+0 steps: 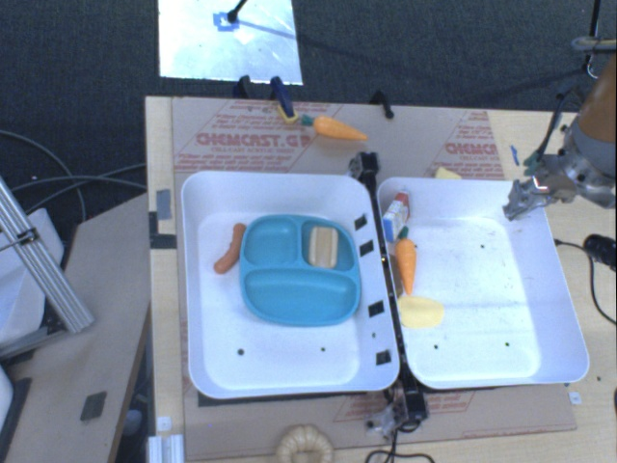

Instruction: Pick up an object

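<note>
My gripper point(522, 201) hangs over the far right corner of the right bin point(501, 258), with nothing visible between its fingers. Along that bin's left wall lie a small white and blue carton point(394, 216), a toy carrot point(406, 263) and a yellow flat piece point(421, 312). The left bin point(207, 258) holds a blue divided plate point(300, 269) with a tan slice point(323, 247) in its upper right compartment. An orange sausage point(229, 248) lies left of the plate.
A second toy carrot point(332, 128) lies on the board behind the bins, next to a blue clip point(281, 95). A small yellow bit point(446, 173) rests beyond the right bin's far rim. A ring-shaped pastry point(306, 444) sits at the front edge.
</note>
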`<control>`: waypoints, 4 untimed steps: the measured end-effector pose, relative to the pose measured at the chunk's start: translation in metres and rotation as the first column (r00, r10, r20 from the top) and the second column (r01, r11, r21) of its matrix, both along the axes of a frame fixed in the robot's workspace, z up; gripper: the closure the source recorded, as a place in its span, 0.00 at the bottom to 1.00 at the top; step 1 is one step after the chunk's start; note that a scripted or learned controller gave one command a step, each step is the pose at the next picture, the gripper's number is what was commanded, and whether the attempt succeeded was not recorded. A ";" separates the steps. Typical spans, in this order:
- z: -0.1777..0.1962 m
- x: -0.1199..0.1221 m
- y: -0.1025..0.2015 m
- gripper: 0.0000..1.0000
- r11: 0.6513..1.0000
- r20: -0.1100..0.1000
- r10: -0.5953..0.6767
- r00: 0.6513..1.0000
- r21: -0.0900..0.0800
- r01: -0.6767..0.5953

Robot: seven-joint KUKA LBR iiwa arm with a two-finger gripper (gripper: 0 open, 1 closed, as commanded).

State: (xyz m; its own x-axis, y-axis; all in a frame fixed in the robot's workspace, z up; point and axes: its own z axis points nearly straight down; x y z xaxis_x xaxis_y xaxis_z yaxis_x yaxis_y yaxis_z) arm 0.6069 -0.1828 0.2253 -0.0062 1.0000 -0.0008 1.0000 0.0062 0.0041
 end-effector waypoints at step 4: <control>-0.006 0.044 0.108 1.00 1.000 0.000 0.000 1.000 0.000 0.000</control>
State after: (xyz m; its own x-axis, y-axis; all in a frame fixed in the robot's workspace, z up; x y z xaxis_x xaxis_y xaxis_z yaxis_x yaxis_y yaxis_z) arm 0.6508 -0.0750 0.2190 -0.0061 1.0000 -0.0012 1.0000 0.0061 0.0041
